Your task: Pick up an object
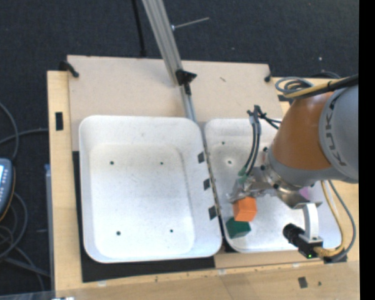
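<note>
Arm (312, 136) in from right, over right bin (228, 139). Gripper (242, 195) low at that bin's near-left area, just above orange block (245, 209); green block (239, 229) touches the orange one on its near side. Left bin (140, 186) alongside. Grey rail (165, 42) slants from far edge.

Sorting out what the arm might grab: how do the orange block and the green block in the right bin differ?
The orange block is bright orange; the green block is dark green. The orange block looks larger than the green block. The orange block lies just under the arm's wrist, while the green block sits nearer the bin's front edge. Both rest in the right bin, close beside each other near its left wall.
</note>
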